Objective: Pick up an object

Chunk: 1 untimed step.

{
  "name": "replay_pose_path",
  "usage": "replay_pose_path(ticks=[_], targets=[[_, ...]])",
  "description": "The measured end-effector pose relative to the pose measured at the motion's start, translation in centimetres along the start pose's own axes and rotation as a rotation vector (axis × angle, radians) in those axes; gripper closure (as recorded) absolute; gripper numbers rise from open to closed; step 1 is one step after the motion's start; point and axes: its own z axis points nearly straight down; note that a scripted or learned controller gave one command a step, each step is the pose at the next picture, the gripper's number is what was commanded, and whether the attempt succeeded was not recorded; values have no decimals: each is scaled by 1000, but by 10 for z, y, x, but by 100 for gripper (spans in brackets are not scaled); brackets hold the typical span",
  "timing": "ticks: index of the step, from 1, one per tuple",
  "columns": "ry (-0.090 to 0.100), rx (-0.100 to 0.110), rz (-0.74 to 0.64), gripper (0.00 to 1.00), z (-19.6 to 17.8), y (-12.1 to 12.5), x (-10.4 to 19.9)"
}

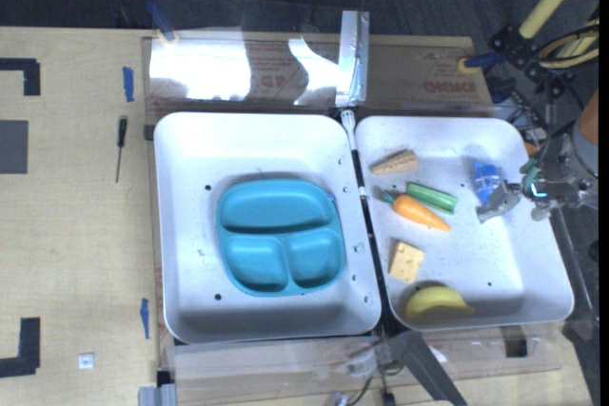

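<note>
Yellow banana [436, 301] nearest, tool [497, 204] beside blue object [486, 180] in right bin [542, 299]

Right bin's crowded, left one's mostly tray

Carrot [421, 211], green stick [430, 197], bread [393, 163] and cheese [406, 261] bunch up left; banana [435, 301] in front. Open floor sits right-center, below the blue thing [486, 180].

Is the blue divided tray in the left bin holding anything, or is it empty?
Empty. The blue tray lies flat in the left bin, and all three compartments show bare blue. The toy food sits in the right bin.
</note>
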Motion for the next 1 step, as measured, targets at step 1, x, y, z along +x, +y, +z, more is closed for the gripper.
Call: replay_pose_path(ticks=[1], targets=[[0, 3, 142, 0, 47, -28, 64]])
